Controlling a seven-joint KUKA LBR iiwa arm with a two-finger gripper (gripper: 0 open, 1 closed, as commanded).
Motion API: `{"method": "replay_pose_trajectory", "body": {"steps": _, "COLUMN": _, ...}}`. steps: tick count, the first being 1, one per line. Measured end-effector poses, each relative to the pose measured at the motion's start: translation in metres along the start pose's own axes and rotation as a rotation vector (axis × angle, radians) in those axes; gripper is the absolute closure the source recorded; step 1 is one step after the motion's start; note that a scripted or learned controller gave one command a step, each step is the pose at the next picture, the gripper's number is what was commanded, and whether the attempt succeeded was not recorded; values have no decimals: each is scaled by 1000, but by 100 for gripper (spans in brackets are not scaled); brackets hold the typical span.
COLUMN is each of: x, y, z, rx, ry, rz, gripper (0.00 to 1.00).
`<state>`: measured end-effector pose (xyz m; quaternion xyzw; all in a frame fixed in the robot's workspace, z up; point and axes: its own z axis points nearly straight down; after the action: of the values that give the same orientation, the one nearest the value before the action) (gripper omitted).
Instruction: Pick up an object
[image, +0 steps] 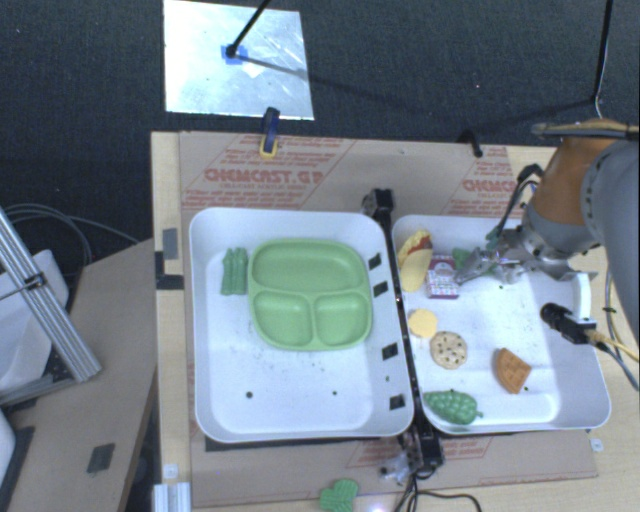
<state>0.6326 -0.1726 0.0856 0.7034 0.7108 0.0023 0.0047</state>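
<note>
Camera view: your claw (470, 266) hovers in the right bin (590, 400); whether it is clenched, you cannot tell. The pink packet (443, 276) lies just to its left, long axis toward you.

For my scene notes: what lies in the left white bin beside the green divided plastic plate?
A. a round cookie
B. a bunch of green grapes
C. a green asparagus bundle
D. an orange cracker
C: the green asparagus bundle lies left of the green divided plastic plate in the left white bin.
</note>
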Motion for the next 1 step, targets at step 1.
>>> {"method": "replay_pose_trajectory", "body": {"steps": 1, "x": 21, "y": 39, "z": 0, "rx": 3, "ry": 2, "rz": 4, "gripper": 0}}
